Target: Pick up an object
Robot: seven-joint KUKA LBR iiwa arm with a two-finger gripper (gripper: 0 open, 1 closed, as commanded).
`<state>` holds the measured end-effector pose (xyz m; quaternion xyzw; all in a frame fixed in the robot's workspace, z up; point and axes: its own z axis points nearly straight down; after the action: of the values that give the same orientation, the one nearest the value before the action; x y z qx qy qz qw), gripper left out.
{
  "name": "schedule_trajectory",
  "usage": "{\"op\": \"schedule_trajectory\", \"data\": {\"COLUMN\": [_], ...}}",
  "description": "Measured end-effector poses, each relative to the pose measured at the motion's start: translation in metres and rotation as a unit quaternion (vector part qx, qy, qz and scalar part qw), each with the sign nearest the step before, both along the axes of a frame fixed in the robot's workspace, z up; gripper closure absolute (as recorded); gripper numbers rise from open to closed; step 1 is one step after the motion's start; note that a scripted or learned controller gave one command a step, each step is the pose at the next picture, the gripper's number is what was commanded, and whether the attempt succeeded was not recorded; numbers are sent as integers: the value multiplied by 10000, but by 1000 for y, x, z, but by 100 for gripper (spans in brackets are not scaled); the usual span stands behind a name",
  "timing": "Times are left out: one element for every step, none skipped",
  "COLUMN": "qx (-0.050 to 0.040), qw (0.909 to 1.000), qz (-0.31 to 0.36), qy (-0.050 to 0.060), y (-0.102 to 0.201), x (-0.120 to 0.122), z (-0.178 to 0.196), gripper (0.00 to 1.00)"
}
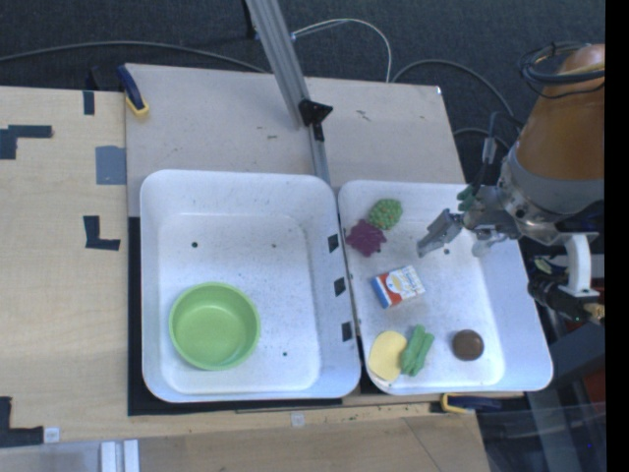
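The gripper (460, 232) hangs over the right bin (511, 362) near its 2 o'clock corner, its two fingers spread open with nothing between them. One finger (438, 232) slants toward 8 o'clock above the bin floor.

In the right bin, a green knobbly object (385, 212) lies at 11 o'clock, with a purple object (365, 236) just beside it. A small carton (398, 286) sits near the centre; its face shows red, white and blue print, too small to read. At 7 o'clock a yellow object (387, 354) touches a green object (418, 349). A brown ball (467, 343) rests at 5 o'clock.

The left bin (236, 205) holds a green bowl (213, 324) at 7 o'clock. Both bins sit on the counter (216, 116).
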<state>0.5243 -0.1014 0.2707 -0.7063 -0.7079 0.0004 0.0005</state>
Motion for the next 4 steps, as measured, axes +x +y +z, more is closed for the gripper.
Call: {"op": "schedule_trajectory", "data": {"qx": [0, 0, 4, 6], "qw": [10000, 10000, 10000, 10000], "qz": [0, -3, -9, -7], "qy": [2, 28, 42, 44], "y": [0, 8, 8, 9], "x": [0, 6, -5, -5], "z": [0, -54, -113, -178], "gripper": [0, 0, 0, 0]}}
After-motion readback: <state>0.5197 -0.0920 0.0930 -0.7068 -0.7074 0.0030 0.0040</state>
